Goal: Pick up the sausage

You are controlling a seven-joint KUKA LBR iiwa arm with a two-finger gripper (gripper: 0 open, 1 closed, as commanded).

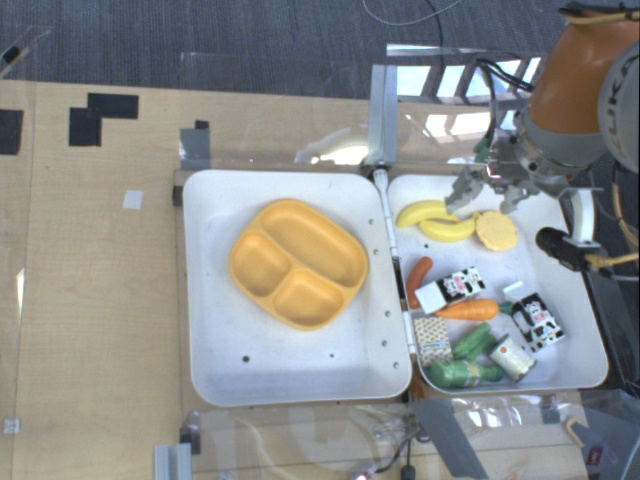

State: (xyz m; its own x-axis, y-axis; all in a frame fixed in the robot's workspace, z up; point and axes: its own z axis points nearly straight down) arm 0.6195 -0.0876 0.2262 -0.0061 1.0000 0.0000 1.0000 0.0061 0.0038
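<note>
Bright, even overhead light floods the scene, and both white bins (290,368) nearly wash out. Sharp glare flashes on the clear panels (440,108) behind them. Shadows stay soft and short beneath the yellow plate (298,263). The whole frame runs slightly soft, the arm (585,78) blurred.

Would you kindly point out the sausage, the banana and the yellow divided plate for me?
sausage (417,276), camera view, middle of its reddish body.
banana (440,224), camera view, middle of its curve.
yellow divided plate (297,263), camera view, ridge between its compartments.
</note>
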